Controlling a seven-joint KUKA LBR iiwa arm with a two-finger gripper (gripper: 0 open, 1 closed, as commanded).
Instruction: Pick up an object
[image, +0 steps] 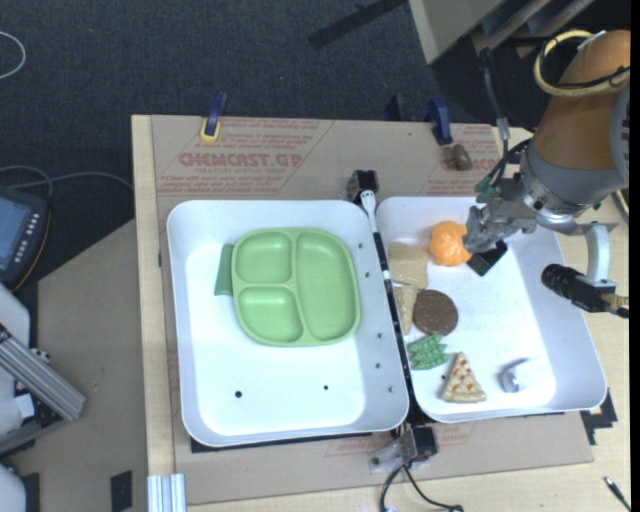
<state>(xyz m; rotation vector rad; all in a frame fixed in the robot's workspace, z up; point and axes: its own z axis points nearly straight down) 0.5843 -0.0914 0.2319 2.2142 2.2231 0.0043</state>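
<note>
A pizza slice (462, 379), pea pod (427, 350) and brown patty (435, 312) are left nearest in the right bin (560, 350). Farther back, the orange (448, 243) is flanked by the gripper (484, 240); finger spread cannot be told, presumably positioned for grasping.

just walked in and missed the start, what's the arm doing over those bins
A grey KUKA arm with an orange band is reaching in from the right, its two-finger gripper down in the right white bin right beside a round orange fruit. The view doesn't show the fruit between its fingers, so nothing is clearly picked up yet. Also in that bin lie a brown round patty, a green pea pod, a pizza slice and a small grey metal piece. The left white bin holds a green divided plate.
</note>
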